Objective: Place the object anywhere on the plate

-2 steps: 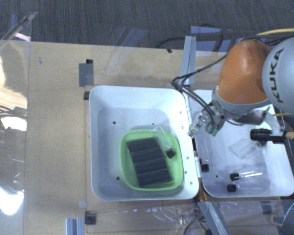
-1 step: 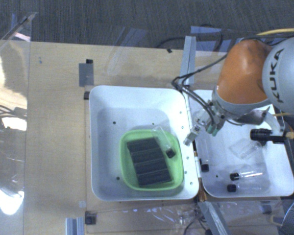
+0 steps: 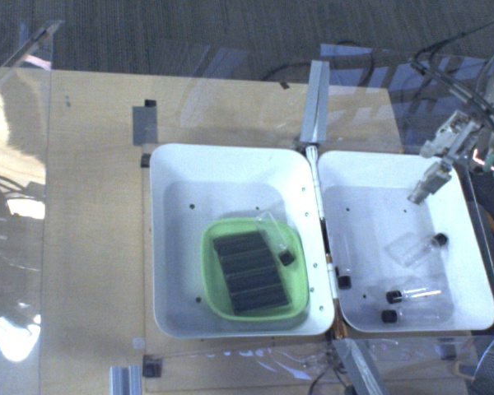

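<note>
A green plate lies in the left bin, with a dark ridged block covering most of it. A clear vial with a black cap rests against the plate's right rim. In the right bin lie more clear vials with black caps: one near the middle and one toward the front. My gripper hangs over the right bin's far right corner, apart from all the vials, with nothing visibly in it.
The left bin and right bin meet at a metal divider. Loose black caps lie at the right bin's front and left wall. Cables trail at the upper right.
</note>
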You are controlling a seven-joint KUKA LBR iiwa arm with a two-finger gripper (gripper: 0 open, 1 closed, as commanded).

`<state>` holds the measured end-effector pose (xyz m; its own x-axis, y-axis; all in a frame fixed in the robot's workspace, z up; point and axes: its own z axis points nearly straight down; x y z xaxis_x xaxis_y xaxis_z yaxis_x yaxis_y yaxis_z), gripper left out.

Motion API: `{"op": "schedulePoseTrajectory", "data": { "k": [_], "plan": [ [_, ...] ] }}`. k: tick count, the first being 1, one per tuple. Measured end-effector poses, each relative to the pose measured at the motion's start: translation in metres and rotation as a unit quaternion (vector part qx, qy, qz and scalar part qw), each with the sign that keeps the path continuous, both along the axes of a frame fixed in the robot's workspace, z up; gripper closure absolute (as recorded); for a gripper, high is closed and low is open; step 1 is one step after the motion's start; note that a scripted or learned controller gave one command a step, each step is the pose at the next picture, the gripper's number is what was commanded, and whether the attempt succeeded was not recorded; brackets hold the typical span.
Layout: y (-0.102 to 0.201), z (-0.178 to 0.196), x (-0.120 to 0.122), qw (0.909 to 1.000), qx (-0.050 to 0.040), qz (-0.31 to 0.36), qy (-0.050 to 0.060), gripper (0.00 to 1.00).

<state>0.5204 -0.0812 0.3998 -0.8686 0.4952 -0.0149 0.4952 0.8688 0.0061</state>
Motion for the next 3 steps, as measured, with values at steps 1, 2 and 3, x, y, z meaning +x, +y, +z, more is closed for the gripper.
{"op": "schedulePoseTrajectory", "data": {
  "k": [1, 2, 3],
  "plan": [
    [0.001, 0.013, 0.003, 1.0000, -0.0007, 0.002, -0.007, 1.00],
    [0.044, -0.120, -0.027, 0.9992, 0.0006, 0.041, 0.004, 1.00],
    [0.095, -0.168, -0.031, 0.9893, 0.0000, 0.146, 0.003, 1.00]
  ]
}}
